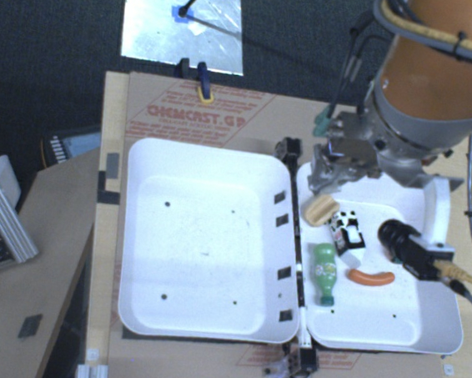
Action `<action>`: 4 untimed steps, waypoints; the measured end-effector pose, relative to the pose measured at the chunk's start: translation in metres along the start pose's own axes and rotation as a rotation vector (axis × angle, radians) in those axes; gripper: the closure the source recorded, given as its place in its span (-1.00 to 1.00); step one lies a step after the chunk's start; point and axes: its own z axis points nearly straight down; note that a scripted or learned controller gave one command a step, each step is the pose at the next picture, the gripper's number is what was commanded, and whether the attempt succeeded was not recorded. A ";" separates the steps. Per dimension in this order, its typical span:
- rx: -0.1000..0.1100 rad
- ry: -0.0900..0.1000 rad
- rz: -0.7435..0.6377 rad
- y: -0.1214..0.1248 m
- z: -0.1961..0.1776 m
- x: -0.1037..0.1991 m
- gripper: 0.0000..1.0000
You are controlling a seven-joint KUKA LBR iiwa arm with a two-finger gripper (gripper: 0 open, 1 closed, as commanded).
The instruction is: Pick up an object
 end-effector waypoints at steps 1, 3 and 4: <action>0.002 0.000 0.001 0.000 -0.045 0.048 1.00; -0.002 0.004 0.000 0.010 -0.085 0.129 1.00; 0.017 -0.007 0.009 -0.001 0.012 0.123 1.00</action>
